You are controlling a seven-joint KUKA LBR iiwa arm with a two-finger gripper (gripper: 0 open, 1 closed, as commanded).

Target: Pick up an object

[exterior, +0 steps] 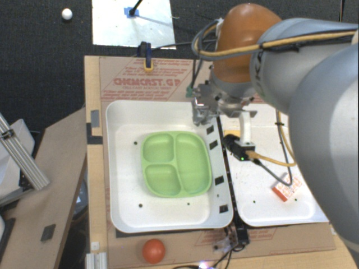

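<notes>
The claw (201, 115) hangs at upper centre of the frame, over the far rim of the left bin (120, 150); we cannot tell its state. We judge it poised above the green divided tray (175, 163), which lies flat mid-bin, while a small red object (284, 191) rests in the right bin (269, 209).

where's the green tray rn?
The green tray lies flat in the left bin, toward its right side near the divider, just below-left of the gripper.

Two bins, side by side
A green three-compartment plastic tray (176, 164) is set in the left white bin (120, 150); a small orange-and-white packet (284, 191) is laid in the right white bin (303, 209).
</notes>
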